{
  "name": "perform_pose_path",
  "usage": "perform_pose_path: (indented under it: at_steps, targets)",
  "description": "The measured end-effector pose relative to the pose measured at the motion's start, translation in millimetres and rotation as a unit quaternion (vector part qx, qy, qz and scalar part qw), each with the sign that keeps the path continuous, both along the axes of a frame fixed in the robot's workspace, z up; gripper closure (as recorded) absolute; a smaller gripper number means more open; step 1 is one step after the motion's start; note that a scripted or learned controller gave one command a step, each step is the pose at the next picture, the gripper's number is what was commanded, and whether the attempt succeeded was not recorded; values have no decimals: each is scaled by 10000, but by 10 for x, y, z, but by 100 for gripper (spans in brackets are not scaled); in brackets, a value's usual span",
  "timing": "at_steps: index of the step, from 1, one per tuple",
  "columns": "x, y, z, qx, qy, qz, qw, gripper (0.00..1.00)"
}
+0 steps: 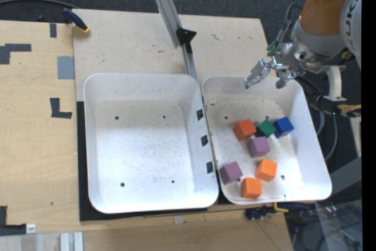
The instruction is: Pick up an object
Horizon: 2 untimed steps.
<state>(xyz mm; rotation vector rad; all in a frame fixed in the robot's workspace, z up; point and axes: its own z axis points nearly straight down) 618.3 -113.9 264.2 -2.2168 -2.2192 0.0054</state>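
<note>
The right bin (305,120) holds several small cubes. An orange cube (244,129), a green cube (267,127) and a blue cube (284,126) lie in a row near its middle, with a purple cube (258,146) just below them. Nearer the front lie another purple cube (231,171) and two orange cubes (266,169) (251,187). My gripper (268,77) hangs above the bin's far edge, well clear of the cubes. Its two fingers are spread apart, open, with nothing between them.
The left bin (94,126) sits beside the right one, sharing a raised middle rim. A slanted metal rail (167,3) runs from the top down to the bins' junction. Cables hang at the far right by the arm.
</note>
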Motion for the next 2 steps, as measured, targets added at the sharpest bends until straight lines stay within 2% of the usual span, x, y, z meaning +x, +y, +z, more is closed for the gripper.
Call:
perform_pose_path:
  at_steps: [1, 2]
  targets:
    - [8, -1, 30, -6, -25, 7, 10000, 0]
    - [82, -54, -527, -10, 3, -1, 10000, 0]
